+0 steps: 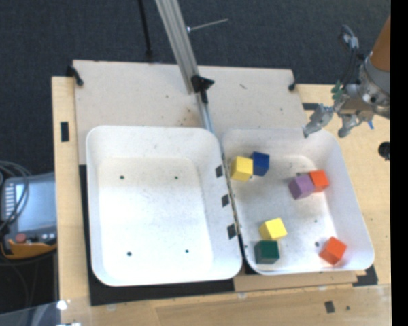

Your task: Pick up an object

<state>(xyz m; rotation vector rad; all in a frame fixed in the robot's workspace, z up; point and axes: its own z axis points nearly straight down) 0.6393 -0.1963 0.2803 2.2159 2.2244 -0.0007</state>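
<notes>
Hovering at the right bin's far corner, your gripper is carrying nothing, fingers spread apart. Every block, including the nearest orange block, is lying untouched inside; you're looking at grasping not yet begun.

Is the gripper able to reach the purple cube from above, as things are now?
Probably yes. The purple cube is uncovered, but an orange cube touches one side, crowding a finger there. The gripper hangs above the bin's far edge.
</notes>
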